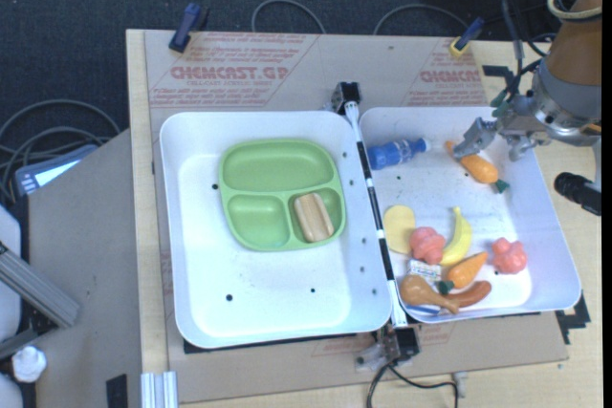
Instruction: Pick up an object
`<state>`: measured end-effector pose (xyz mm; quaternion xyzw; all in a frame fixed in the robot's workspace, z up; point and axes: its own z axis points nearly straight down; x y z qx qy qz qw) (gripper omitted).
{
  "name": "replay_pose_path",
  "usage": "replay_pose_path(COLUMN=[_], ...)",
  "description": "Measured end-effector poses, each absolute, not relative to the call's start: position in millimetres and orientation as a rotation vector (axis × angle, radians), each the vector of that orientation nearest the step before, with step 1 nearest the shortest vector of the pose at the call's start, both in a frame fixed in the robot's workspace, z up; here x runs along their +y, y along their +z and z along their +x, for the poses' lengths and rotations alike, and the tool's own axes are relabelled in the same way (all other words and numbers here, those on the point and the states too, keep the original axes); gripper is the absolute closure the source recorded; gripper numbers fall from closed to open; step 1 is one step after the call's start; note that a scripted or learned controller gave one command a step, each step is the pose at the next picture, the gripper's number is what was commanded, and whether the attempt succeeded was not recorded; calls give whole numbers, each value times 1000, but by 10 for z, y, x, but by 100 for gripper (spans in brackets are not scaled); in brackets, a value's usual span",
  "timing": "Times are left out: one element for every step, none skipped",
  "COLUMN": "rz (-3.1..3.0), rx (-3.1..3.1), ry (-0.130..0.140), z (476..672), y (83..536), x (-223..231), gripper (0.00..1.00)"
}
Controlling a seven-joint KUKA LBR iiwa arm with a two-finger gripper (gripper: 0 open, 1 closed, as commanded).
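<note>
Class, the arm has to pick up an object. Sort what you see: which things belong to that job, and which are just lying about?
Belongs to the job:
gripper
orange carrot beside it
blue bottle
banana
right bin

Just lying about:
green tray
bread roll in the tray
left bin
blue clamp

My arm (574, 76) comes in at three o'clock: a rounded grey body with a broad orange band (579, 48) above the wrist. A pale ring sits above the band. Toward nine o'clock, my gripper (490, 140) is bare grey metal, blocky, with thin dark cables trailing up at twelve o'clock.
</note>
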<state>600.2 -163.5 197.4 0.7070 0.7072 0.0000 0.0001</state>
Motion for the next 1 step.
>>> replay_pose_path(rz=[2221], rx=[2222], ry=[0], z=[5532], y=[865], x=[-2136], gripper=[0])
